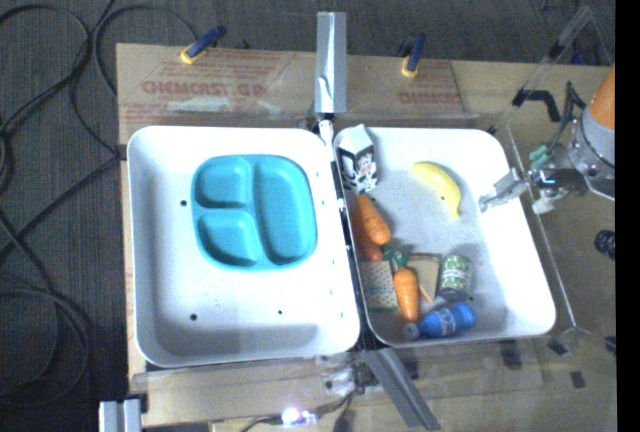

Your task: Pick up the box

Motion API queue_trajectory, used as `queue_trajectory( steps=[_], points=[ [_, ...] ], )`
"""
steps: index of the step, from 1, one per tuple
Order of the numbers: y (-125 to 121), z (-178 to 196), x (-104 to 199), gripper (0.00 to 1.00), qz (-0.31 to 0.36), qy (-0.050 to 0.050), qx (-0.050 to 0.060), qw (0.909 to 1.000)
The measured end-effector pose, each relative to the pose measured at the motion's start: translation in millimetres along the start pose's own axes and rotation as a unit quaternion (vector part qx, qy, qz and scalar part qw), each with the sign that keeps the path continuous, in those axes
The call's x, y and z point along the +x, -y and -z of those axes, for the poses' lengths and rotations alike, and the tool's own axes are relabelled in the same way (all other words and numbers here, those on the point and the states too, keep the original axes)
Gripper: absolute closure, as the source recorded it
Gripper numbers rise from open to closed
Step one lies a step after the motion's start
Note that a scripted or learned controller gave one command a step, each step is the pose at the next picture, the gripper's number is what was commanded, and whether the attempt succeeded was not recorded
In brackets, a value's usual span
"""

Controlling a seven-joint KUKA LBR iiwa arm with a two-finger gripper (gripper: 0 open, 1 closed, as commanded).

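The box (pixel 357 160) is a small white carton with a black-and-white print. It stands in the far left corner of the right bin (pixel 520 260), against the wall between the two bins. My gripper (pixel 503 192) hangs over the right bin's right rim, well to the right of the box and apart from it. A banana (pixel 441 186) lies between the two. Nothing shows in the gripper.
Two carrots (pixel 370 220) (pixel 405 291), a green patterned packet (pixel 379 285), a green can (pixel 455 274) and a blue bottle (pixel 447 320) crowd the right bin's near half. The left bin (pixel 160 300) holds a blue divided tray (pixel 255 210).
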State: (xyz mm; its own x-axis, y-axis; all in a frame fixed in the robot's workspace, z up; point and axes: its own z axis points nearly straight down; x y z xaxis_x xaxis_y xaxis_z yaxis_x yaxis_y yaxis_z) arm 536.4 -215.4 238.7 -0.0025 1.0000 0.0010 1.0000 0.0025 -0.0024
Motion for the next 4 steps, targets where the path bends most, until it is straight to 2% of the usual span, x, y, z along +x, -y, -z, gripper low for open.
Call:
queue_trajectory(
  steps=[1,2,3,4],
  points=[
    [29.4,-145.9,63.8,0.00,-0.087,0.000,-0.001,0.9962],
    [-27.1,-149.8,68.9,0.00,0.010,0.002,-0.005,0.9999],
    [-62.4,-150.0,108.5,0.00,-0.122,0.002,-0.005,0.9925],
    [-22.9,-150.0,60.1,0.00,-0.245,0.000,-0.005,0.9695]
  ],
)
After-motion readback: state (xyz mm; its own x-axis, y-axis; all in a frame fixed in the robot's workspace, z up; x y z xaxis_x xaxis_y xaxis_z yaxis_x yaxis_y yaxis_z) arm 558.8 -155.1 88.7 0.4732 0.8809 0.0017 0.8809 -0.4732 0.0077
